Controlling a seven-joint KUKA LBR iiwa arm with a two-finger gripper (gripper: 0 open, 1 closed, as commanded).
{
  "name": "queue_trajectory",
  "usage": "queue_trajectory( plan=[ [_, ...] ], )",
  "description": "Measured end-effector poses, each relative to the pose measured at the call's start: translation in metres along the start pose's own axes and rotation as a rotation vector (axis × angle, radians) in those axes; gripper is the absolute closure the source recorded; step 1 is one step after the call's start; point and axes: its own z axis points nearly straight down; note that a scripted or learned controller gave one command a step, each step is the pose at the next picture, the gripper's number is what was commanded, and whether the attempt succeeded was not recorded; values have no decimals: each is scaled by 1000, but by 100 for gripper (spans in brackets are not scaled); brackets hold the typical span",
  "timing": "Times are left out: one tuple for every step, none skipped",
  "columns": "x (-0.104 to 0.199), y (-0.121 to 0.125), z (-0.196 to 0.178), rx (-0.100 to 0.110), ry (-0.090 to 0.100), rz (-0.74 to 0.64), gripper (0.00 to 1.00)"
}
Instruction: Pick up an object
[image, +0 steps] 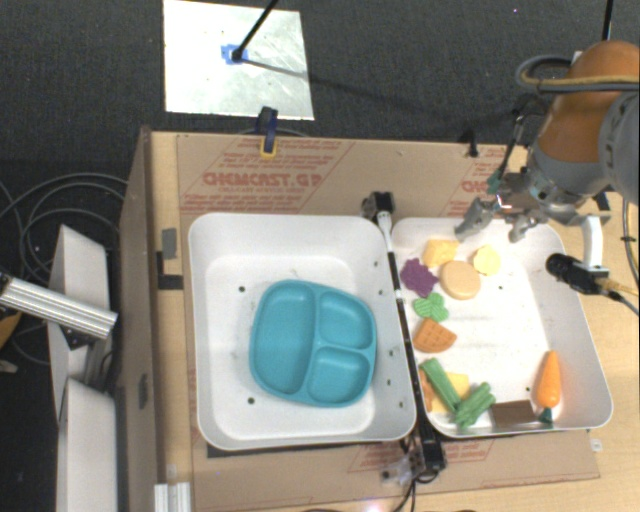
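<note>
Nothing is lifted yet: the gripper (495, 222) hangs with fingers spread wide and empty over the right bin's (585, 400) far edge (toy food (461, 280) lies just below), so the whole grasp remains.

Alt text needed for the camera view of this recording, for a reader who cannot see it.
A grey and orange robot arm's gripper hangs open, holding nothing, over the far edge of the right white bin, which holds toy foods: a carrot, purple grapes, a round tan piece and green pieces. The left bin holds a teal divided plate.
</note>
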Motion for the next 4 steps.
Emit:
queue_trajectory(
  plan=[
    [-7,13,68,3,0,0,0],
    [42,2,107,3,2,-5,0],
    [-8,22,55,-6,-3,4,0],
    [28,20,100,2,1,-4,0]
  ],
)
